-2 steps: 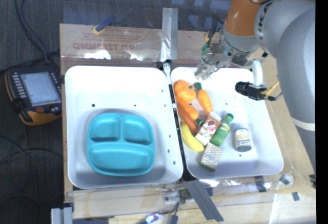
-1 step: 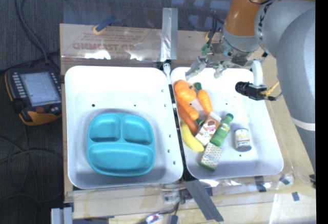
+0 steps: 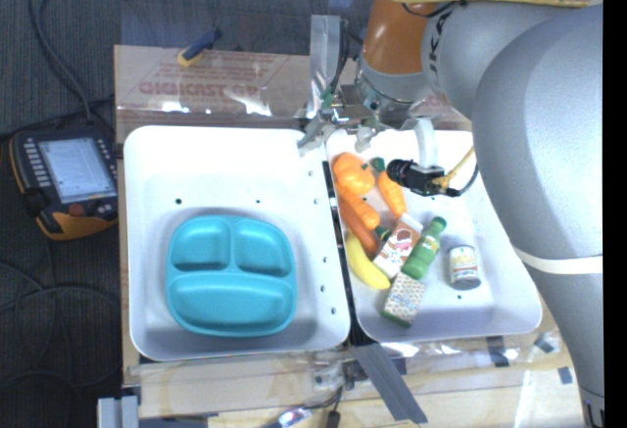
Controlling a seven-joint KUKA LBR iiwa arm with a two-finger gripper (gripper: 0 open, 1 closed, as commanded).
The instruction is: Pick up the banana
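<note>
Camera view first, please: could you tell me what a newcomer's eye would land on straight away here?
Most striking is the big grey arm with its orange band, filling the right side and reaching over the far edge of the bins. Next comes the turquoise divided plate alone in the left bin. Then the colourful huddle in the right bin: carrots, a green bottle and the banana by the divider.

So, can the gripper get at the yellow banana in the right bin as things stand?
Probably yes, but tightly. The yellow banana lies against the right bin's left wall, with orange carrots and a small carton touching it; its lower end lies free. The gripper hangs above the bin's far edge.
</note>
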